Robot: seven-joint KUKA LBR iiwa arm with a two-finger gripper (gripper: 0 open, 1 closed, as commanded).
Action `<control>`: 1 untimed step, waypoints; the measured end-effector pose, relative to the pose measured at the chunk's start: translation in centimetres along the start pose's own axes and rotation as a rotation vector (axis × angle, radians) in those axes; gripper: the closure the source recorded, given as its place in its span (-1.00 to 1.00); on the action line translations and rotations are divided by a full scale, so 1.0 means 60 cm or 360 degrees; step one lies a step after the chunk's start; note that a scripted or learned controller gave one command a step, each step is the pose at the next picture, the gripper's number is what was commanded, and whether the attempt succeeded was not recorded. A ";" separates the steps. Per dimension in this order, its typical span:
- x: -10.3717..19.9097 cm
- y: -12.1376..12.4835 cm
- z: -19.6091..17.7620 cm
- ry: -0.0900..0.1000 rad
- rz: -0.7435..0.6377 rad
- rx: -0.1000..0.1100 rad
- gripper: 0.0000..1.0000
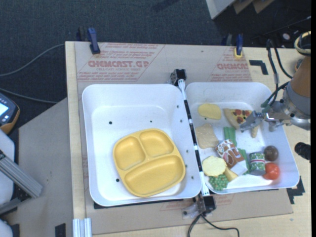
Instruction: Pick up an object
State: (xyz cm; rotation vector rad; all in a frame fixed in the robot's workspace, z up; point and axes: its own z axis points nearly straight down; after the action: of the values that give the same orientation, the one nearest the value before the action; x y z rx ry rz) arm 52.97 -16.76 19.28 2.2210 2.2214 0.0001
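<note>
The pizza slice (238,116), a small tan wedge dotted with red, lies flat near the far wall of the right bin (289,174), and you see the end effector (253,123) just beside its right edge, low over the bin floor; whether it is wide or narrow you cannot tell from this slant. Your risk, as I judge it, is a flat, thin piece slipping free or being nudged sideways. The crowded toys nearby, like the green stick (230,134), could get bumped instead.
</note>
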 end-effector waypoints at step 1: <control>0.057 0.108 0.186 -0.0006 -0.0007 -0.0009 -1.00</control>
State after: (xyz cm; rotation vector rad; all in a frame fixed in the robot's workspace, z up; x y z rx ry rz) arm 59.45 -13.35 8.13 2.2112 2.2216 0.0020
